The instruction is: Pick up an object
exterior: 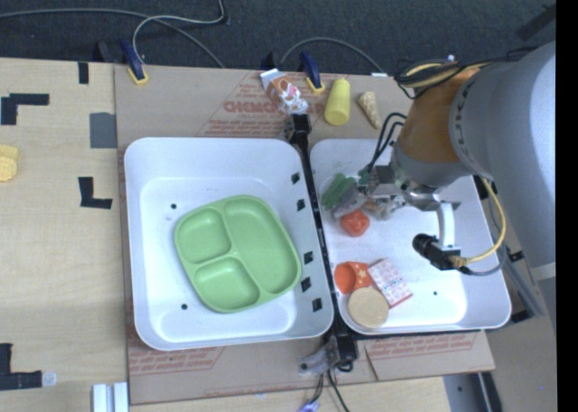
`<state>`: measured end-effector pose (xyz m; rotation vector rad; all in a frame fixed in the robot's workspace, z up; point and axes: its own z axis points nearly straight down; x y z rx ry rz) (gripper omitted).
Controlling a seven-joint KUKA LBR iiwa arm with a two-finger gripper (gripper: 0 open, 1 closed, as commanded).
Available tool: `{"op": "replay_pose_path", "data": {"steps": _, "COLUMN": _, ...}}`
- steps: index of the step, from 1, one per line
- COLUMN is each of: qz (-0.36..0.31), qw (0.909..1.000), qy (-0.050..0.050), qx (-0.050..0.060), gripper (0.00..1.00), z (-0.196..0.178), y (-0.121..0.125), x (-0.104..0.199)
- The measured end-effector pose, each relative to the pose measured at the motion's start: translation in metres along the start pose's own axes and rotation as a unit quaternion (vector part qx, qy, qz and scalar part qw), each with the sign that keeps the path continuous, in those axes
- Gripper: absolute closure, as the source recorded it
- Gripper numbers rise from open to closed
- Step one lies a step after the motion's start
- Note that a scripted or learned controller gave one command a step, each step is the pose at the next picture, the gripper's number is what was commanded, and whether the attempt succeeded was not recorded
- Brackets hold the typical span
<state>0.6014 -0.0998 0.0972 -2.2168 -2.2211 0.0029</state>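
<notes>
Wood bench [54,248] with cardboard sheet [226,112], dark floor behind. Left bin [153,166]: green divided plate [237,253]. Behind the bins: yellow cylinder [337,101]. Right bin [470,302]: green item [340,189], red item [355,223], orange piece [348,276], tan disc [368,308], patterned packet [390,281]. Arm [506,130] bends down from the right; gripper [379,191] low just beside the green and red items. Finger state: cannot tell.

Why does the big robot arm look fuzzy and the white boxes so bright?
Camera view: the arm sits nearest the lens, so it looks soft and blurry; the white bins reflect light and look washed out; the green tray casts only a faint, soft shadow.
</notes>
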Motion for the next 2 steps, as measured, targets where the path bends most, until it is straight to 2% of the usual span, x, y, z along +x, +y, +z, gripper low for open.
{"op": "replay_pose_path", "data": {"steps": 1, "qz": 0.0, "qw": 1.0, "qy": -0.001, "qx": -0.004, "gripper": 0.0, "z": 0.0108, "y": -0.0064, "x": 0.0042}}
{"op": "replay_pose_path", "data": {"steps": 2, "qz": 0.0, "qw": 1.0, "qy": -0.002, "qx": -0.004, "gripper": 1.0, "z": 0.0011, "y": -0.0063, "x": 0.0039}}
